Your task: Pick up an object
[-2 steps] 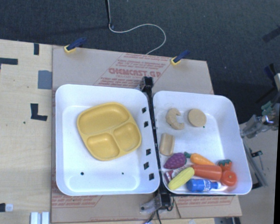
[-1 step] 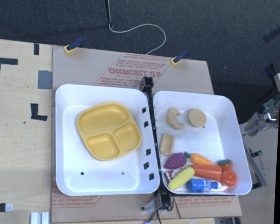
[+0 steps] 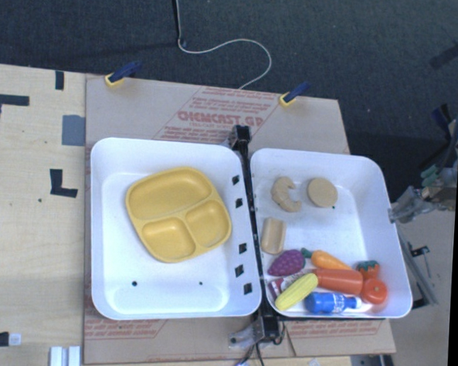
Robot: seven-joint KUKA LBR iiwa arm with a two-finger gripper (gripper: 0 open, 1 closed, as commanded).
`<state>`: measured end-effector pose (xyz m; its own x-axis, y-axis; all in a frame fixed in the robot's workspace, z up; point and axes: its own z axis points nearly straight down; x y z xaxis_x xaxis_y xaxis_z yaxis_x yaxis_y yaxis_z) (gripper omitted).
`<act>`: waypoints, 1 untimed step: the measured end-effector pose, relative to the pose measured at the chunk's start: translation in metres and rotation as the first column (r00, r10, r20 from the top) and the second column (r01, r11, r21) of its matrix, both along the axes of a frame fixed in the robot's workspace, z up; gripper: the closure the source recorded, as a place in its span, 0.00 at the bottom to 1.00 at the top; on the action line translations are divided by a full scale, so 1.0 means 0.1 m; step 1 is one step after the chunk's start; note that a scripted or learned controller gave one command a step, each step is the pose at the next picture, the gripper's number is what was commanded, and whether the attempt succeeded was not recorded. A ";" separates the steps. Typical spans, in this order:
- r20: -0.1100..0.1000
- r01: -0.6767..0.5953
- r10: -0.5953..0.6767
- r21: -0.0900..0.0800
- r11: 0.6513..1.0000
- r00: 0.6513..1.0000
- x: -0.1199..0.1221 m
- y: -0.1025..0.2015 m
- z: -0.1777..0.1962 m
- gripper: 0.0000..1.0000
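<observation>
One fixed cam overhead, slanted down, mid-distance; both white bins in frame.

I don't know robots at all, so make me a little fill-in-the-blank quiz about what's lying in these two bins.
1. The yellow tray lies in the ____ bin.
2. The corn cob touches a blue and white ____.
3. Beside the purple grapes lies an orange ____.
4. The tray has ____ compartments.

Missing words: left; bottle; carrot; three
</observation>
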<state>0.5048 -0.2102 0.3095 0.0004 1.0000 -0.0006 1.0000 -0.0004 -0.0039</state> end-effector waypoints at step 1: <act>0.003 -0.002 0.002 0.000 1.000 1.000 0.00 0.01 0.13 1.00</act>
